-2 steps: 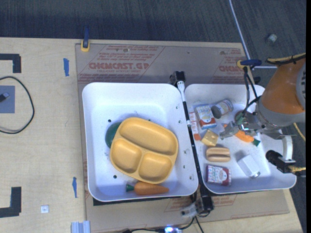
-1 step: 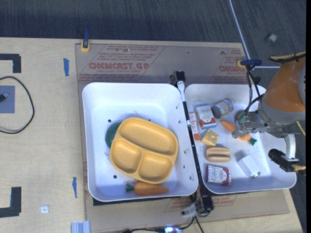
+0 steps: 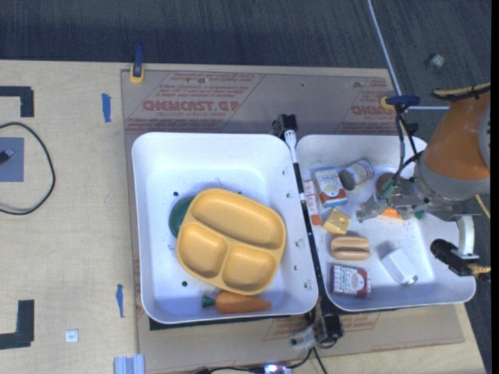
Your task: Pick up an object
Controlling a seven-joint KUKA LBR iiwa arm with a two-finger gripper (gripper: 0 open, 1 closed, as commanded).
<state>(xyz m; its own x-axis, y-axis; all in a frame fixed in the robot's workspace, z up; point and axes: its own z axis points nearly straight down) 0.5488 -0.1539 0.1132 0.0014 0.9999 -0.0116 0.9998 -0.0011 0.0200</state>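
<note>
The right bin (image 3: 448, 291) holds a small white and red carton (image 3: 327, 184), a grey can (image 3: 357, 173) lying on its side, a yellow cheese wedge (image 3: 337, 222), a hot dog (image 3: 349, 247), a red box (image 3: 349, 280) and a white block (image 3: 398, 265). My gripper (image 3: 386, 203) hangs low over this bin's middle, just right of the cheese wedge and below the can. A small orange piece (image 3: 394, 215) lies right under it. The wrist hides what lies directly beneath the gripper.
The left bin (image 3: 148, 162) holds a yellow divided tray (image 3: 230, 240), a carrot (image 3: 238, 303) at its front edge and a green item (image 3: 178, 213) partly under the tray. The arm's orange band (image 3: 460, 142) covers the right bin's far right side.
</note>
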